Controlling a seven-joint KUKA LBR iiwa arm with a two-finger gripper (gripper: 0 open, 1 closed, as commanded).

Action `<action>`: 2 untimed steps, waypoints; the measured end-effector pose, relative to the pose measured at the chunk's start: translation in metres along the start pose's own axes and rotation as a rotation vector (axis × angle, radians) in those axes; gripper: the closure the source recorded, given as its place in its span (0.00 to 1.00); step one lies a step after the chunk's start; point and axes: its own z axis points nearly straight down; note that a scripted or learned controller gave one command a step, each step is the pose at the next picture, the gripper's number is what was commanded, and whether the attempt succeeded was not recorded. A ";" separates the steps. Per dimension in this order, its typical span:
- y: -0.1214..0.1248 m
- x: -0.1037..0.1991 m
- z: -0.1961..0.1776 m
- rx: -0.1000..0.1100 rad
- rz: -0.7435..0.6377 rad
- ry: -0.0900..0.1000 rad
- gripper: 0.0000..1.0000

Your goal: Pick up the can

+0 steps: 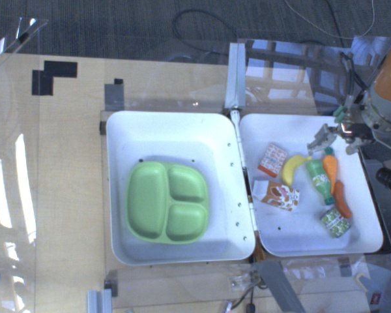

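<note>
**Approach to the can, right bin**

Viewed from above, the bench carries two white bins side by side. The left bin (117, 142) holds a green divided tray (168, 202). The right bin (365, 240) holds the clutter: a small red-and-white carton (272, 160), a banana (292, 169), a flat printed packet (280, 197), a green bottle (319, 178), two carrots (331, 167) (342, 199), and the can (335, 222), green-labelled and lying near the bin's front right corner, just beside the lower carrot's tip.

The gripper (335, 140) hangs over the far right part of the same bin, its two fingers spread apart with nothing between them. It stands close above the upper carrot and the bottle's cap, well apart from the can.

As a judgement, the step in hand is the approach, and the grasp has not begun. To do it well, the arm should carry the gripper toward the front corner before descending, so that the fingers do not land on the carrot or bottle beneath them. The fingers should straddle the can across its narrow dimension; one finger must enter between can and carrot tip, where clearance looks slight. The bin wall close by also limits the descent path. A rounded can may roll if touched on one side first.
</note>
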 end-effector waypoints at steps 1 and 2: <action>0.024 -0.004 0.159 0.000 -0.176 0.000 0.00; 0.109 -0.052 0.170 -0.020 -0.237 -0.002 0.00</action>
